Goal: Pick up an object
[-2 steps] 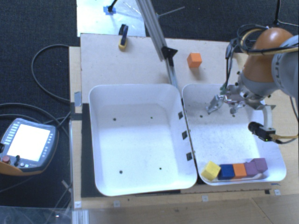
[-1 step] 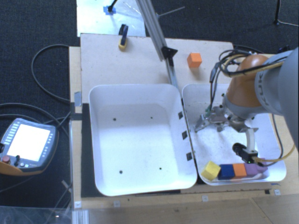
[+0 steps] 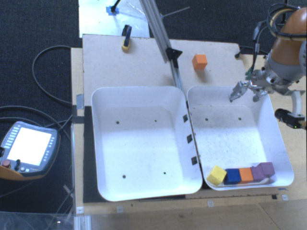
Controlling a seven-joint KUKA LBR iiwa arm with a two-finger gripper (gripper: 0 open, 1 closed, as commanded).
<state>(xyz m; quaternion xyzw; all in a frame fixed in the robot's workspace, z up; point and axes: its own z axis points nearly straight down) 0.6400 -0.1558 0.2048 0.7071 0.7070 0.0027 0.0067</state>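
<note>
On the tabletop [image 3: 144,61], my right bin [image 3: 230,128] tilts, so the blocks [image 3: 242,175] crowd its near wall; my hand [image 3: 247,91] hovers above, spread, empty.

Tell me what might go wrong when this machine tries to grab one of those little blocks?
The yellow block, blue block, orange block and purple block sit packed in a row against the right bin's near wall, so the tool may not fit around one, or may scrape the wall. It hangs over the far edge, well away from them. Another orange block lies outside both bins.
</note>
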